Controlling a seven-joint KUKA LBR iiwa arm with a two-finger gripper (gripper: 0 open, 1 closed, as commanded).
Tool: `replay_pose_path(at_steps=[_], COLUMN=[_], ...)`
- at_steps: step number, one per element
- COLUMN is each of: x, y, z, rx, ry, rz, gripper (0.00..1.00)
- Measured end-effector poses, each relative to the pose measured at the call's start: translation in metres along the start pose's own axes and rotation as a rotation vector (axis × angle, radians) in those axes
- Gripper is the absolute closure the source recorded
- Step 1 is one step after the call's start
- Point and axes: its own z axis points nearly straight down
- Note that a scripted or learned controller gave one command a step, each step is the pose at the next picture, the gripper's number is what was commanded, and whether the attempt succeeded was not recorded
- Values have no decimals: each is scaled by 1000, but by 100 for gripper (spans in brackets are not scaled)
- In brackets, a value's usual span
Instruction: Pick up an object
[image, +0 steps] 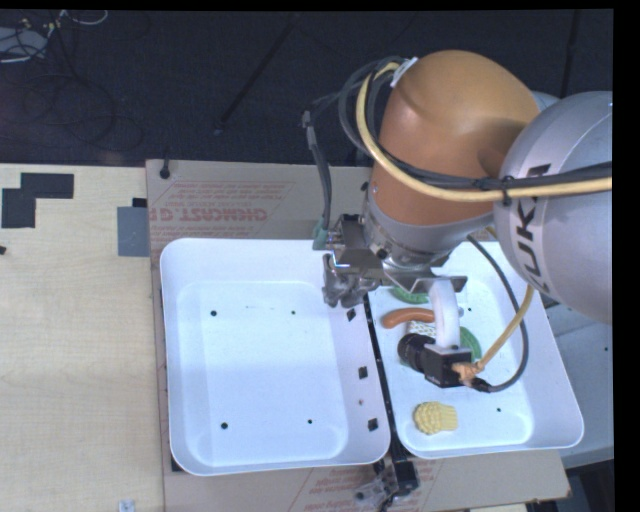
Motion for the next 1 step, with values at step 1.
replay_pose_path(at_steps=[1], x=[-40], y=[-40], z=[23], rx=[6], ry=[-3], rz=[8], gripper=[100])
